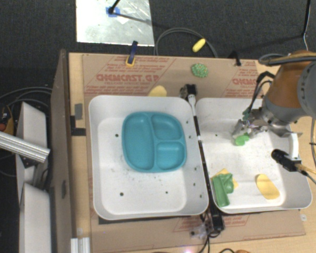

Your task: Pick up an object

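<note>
Gripper: grey two-finger gripper (246,129) lowered into right white bin (300,194), fingers' state cannot be told.
Object: small green object (241,139) touching the fingertips, centre-right of frame.

Red block lettering reading "CHEMCAST GP" was printed on the brown protective paper (147,70) that covered the board behind the two bins; it stood near the left of the sheet, above the left bin (102,157). A second print of the same red lettering showed on the paper at the right, above the right bin (300,194), but it ran upside down and was partly cut off by the arm, so only "CHEMC..." could be made out. No other text, numbers or signs were legible.
</note>
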Motion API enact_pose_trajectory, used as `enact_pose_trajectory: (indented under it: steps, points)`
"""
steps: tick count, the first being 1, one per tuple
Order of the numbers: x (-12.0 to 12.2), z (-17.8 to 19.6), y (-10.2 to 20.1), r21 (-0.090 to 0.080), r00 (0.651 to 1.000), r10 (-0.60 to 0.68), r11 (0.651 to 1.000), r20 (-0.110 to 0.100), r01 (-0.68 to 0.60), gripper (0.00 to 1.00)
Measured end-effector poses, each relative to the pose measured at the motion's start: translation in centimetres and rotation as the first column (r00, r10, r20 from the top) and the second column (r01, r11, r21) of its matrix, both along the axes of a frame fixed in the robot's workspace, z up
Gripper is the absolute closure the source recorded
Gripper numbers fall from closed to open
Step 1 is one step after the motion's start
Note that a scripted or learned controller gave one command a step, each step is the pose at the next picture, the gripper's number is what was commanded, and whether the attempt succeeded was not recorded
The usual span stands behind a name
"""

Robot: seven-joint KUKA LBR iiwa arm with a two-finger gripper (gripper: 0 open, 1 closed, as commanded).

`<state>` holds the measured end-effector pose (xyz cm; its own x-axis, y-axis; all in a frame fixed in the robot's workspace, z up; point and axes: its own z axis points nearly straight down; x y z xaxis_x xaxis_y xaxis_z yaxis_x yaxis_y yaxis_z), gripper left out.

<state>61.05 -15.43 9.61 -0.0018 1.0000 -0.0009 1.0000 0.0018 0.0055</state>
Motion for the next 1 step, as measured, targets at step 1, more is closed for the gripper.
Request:
enact_pose_trajectory:
  steps: [1]
  points:
    - [1.36, 8.08, 6.15, 0.002, 1.000, 0.009, 1.000, 0.005, -0.009, 1.00]
